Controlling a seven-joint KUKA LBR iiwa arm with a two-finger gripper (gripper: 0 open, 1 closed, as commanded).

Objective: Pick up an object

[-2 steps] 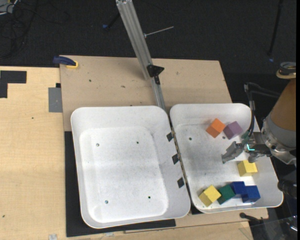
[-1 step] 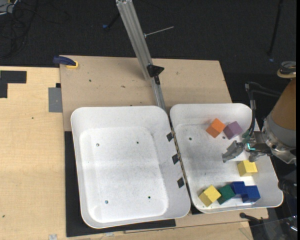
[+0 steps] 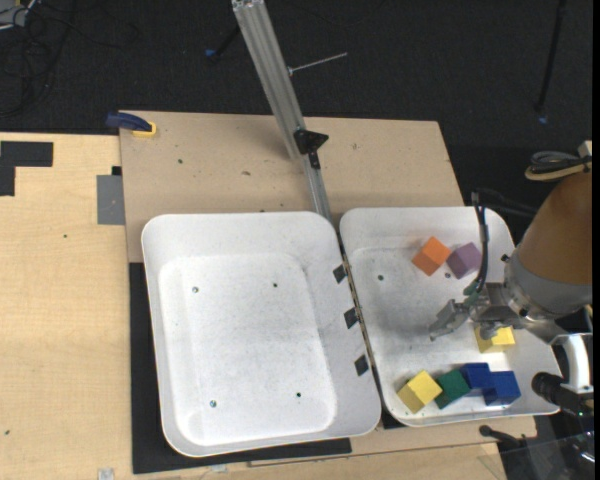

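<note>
While the arm reaches into the right bin, its gripper hangs low, fingers spread wide, gripping nothing. Just beside it lies a yellow block; orange block and purple block sit farther back.

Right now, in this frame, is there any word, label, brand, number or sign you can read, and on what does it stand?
None can be read.
Blocks in the right bin, such as the orange block and the blue block: plain faces, no print.
Left bin: dark dots, no writing.
Arm and gripper: no legible marking at this size.
</note>
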